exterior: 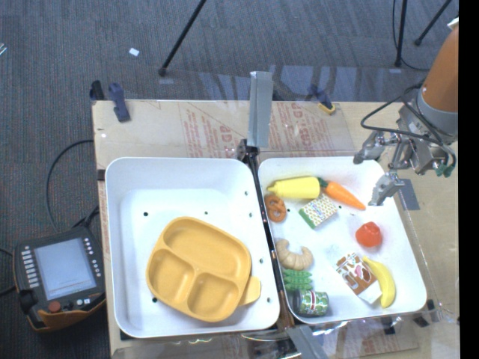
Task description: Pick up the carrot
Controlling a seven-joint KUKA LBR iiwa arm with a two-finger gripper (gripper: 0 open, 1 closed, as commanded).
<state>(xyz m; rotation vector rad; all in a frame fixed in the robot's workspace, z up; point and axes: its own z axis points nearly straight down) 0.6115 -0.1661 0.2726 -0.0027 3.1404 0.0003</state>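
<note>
Carrot (344,195) in right bin (416,254)

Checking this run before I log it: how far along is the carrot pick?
Nothing done yet. The carrot lies in the right bin, beside the corn and a small green packet. In hand: the gripper is near the bin's far right corner, apart from the carrot. Left: reach, grasp, lift.
</note>
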